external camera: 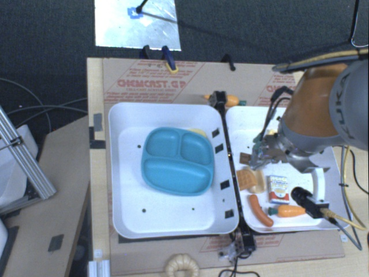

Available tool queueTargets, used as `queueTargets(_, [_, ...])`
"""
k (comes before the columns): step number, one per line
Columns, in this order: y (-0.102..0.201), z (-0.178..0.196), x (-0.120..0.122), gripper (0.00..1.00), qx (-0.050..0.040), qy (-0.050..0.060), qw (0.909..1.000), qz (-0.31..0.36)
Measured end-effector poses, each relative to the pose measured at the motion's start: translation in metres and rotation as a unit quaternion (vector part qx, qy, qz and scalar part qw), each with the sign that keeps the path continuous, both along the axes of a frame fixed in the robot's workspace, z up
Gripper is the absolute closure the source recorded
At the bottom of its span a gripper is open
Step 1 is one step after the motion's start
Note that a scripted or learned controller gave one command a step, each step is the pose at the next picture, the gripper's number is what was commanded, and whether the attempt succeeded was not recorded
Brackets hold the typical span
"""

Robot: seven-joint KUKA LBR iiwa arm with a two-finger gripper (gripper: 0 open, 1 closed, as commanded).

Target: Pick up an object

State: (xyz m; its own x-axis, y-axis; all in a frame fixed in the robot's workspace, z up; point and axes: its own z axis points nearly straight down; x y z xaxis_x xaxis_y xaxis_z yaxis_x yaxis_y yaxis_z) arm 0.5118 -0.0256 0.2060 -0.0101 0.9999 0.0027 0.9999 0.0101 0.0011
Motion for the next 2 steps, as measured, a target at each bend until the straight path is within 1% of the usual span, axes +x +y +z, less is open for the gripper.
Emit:
queueTargets(1, [0.061, 0.005, -0.010, 1.00, 0.0003, 0.000, 1.0000, 0.001])
queueTargets(2, [0.095, 0.015, -0.017, 1.00, -0.0002, 0.000, 1.0000, 0.000])
